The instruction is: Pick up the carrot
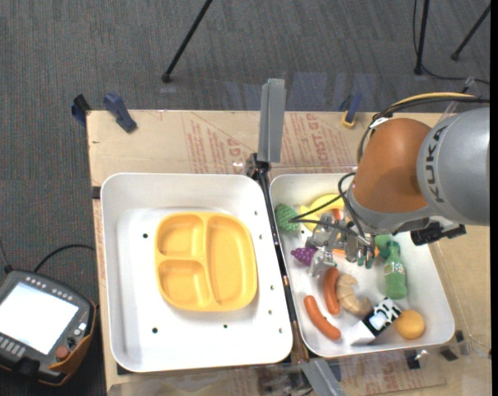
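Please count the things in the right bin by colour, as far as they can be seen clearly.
green things: 2
yellow thing: 1
purple grapes: 1
red-orange long pieces: 2
orange ball: 1
beige piece: 1
black-and-white box: 1
Total: 9

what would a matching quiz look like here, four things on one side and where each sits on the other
Things:
1. yellow tray
2. orange ball
3. green bottle
4. purple grapes

Places:
A. near right corner of the right bin
B. left side of the right bin, by the divider
C. middle of the left bin
D. right bin, just right of the pincer

Pairs: 1-C, 2-A, 3-D, 4-B
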You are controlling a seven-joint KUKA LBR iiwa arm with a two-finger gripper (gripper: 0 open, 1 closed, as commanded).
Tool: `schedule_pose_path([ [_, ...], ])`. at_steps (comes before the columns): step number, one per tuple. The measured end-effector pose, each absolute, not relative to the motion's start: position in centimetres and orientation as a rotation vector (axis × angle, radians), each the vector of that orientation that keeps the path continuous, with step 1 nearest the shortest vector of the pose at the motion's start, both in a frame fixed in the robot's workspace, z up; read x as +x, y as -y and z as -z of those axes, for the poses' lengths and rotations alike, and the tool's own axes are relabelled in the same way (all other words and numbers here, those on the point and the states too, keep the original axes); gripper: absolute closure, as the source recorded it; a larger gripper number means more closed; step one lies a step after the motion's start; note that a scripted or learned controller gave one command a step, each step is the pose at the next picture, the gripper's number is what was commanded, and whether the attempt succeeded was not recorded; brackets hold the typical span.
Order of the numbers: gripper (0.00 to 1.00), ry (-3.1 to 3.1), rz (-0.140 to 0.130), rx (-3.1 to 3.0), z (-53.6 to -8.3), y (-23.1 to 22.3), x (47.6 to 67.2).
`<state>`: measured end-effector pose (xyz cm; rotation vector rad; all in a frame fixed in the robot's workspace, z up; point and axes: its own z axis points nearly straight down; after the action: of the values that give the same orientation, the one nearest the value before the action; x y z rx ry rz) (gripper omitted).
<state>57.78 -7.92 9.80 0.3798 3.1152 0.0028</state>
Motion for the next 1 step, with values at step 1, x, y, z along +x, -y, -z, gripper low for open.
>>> schedule_pose_path([
  [1, 1.0, -3.141, -0.002, 0.088, -8.73, 8.14, 55.33],
])
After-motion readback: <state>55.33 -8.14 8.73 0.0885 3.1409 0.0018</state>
